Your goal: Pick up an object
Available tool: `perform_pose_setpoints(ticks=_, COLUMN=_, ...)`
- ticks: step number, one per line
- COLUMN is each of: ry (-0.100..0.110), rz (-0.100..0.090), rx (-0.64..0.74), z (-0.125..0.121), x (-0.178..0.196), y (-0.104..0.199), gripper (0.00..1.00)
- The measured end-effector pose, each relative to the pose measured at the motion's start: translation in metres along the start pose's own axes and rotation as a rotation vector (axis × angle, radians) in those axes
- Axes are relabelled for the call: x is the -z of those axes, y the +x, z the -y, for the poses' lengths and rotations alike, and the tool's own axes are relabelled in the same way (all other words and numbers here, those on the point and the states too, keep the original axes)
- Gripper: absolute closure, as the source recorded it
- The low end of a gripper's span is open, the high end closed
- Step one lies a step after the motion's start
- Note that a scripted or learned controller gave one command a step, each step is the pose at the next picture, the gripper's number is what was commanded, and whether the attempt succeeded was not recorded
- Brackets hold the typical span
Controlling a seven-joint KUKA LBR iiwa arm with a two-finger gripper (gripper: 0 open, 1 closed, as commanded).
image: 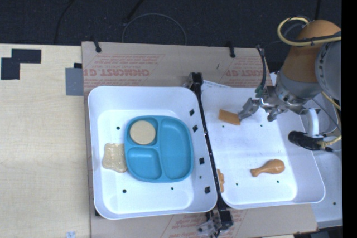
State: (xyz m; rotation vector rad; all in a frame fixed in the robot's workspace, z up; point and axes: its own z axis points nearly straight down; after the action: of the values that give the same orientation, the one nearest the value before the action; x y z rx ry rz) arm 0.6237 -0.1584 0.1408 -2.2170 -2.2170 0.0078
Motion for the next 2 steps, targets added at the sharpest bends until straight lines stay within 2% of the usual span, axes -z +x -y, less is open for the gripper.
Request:
perform_pose_setpoints(ticks=1, ry=0.0, rz=-0.001, rx=0.0, z=0.001, x=-0.054, y=0.001, gripper=0.0)
perform_pose_setpoints(ticks=2, ry=-0.004, rz=0.0, rx=-0.001, z=0.0, x=-0.04, y=0.001, gripper=1.0)
